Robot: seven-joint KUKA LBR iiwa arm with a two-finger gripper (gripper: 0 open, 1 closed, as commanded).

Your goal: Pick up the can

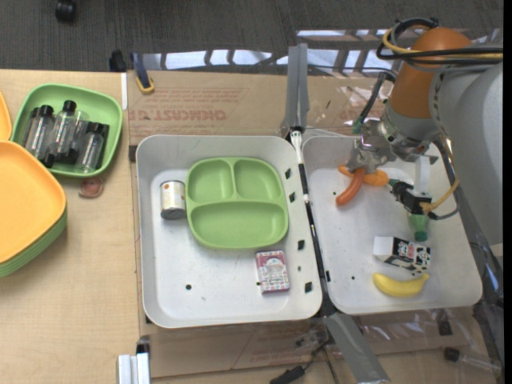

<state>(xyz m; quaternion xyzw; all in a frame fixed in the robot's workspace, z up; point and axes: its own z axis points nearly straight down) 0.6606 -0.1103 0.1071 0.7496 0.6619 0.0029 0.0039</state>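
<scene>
Camera view showed a wooden bench (72, 310) bearing two white bins, dark carpet (224, 6) beyond. My claw (370, 157) hung over the right bin (456, 294), at an orange carrot (352, 187). The can (172, 199), silver, lay in the left bin (216, 302) beside a green plate (237, 202).

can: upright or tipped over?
Tipped. The can lies on its side on the left bin's floor, its long silver side facing up, beside the green plate's left edge.
</scene>
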